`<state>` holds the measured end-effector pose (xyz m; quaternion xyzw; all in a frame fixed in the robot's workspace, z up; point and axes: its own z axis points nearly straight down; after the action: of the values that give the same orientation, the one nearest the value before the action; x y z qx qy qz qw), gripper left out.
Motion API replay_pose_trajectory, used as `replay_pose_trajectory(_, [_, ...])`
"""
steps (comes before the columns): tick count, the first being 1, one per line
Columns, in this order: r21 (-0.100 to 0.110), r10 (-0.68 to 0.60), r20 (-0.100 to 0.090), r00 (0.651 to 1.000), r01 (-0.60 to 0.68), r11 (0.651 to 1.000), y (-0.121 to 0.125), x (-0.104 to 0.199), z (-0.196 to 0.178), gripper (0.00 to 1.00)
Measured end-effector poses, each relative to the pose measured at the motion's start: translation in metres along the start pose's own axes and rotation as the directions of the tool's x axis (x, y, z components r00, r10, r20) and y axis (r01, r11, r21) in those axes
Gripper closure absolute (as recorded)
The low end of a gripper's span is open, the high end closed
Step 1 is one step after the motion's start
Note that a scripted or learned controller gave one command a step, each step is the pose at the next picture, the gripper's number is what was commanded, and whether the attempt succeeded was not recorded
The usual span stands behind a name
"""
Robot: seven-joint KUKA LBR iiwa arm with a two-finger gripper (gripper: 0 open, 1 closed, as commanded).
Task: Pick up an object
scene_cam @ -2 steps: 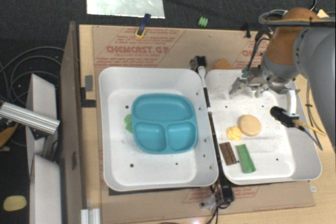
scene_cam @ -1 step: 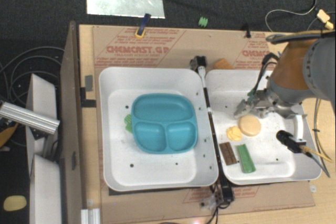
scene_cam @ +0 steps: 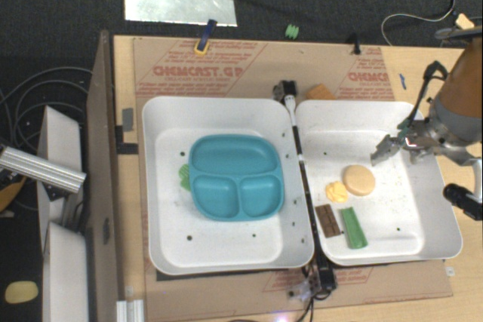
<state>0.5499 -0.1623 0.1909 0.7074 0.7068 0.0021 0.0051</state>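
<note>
1. The end effector hangs over the right bin, near its upper right part, carrying nothing between its fingers; I cannot tell whether it is spread or pressed together.
2. The candidate objects all lie on the right bin's floor: a tan round piece, a yellow piece touching it, a brown bar and a green bar nearer the front.
3. The left bin carries a teal divided tray.
4. Judged from this, no pickup is done; descent, closing and lifting remain.
</note>
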Motion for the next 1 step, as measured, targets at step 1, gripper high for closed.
replay_pose_trajectory(1, [0.008, -0.004, -0.005, 1.0, 0.004, 1.0, -0.0023, 0.0264, 0.1107, 0.0])
